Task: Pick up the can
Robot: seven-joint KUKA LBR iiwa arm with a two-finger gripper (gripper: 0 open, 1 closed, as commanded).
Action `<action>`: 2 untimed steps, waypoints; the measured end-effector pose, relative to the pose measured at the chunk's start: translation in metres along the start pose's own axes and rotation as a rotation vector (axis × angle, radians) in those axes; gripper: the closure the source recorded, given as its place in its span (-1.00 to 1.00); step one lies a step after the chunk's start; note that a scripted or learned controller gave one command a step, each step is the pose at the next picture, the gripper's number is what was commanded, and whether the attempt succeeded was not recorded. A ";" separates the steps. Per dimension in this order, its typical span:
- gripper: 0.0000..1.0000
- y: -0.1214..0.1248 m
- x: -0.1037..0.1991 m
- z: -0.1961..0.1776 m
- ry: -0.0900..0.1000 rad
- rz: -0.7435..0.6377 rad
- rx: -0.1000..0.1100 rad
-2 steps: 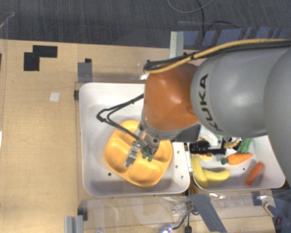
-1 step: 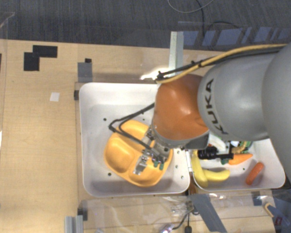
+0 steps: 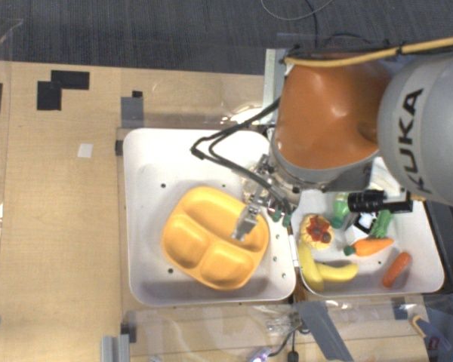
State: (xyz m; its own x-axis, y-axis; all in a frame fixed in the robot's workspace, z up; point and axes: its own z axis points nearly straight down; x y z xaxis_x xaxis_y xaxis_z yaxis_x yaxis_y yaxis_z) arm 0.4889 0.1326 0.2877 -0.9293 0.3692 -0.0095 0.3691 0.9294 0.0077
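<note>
My gripper (image 3: 246, 225) hangs over the right part of a yellow divided plate (image 3: 200, 243) in the left bin (image 3: 147, 202). Nothing shows in its grasp. In the right bin (image 3: 430, 274), a small green object (image 3: 340, 208) that may be the can peeks out just below the arm's orange band (image 3: 328, 115). It is partly hidden, so I cannot make out its shape. It lies well to the right of the gripper, across the wall between the bins.
The right bin also holds a banana (image 3: 325, 270), two carrots (image 3: 374, 246) (image 3: 395, 268), a red and yellow toy food (image 3: 317, 231) and a second green item (image 3: 382, 222). Black cables (image 3: 219, 145) loop over the left bin's back.
</note>
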 end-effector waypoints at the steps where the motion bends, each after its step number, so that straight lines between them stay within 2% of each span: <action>1: -1.00 -0.021 -0.010 -0.151 -0.005 -0.290 -0.002; 2: 1.00 -0.019 -0.012 -0.164 -0.019 -0.291 -0.009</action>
State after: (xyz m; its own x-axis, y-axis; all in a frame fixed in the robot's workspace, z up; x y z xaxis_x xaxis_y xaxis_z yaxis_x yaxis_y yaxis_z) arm 0.4907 0.1097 0.4515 -0.9957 0.0867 -0.0315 0.0864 0.9962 0.0110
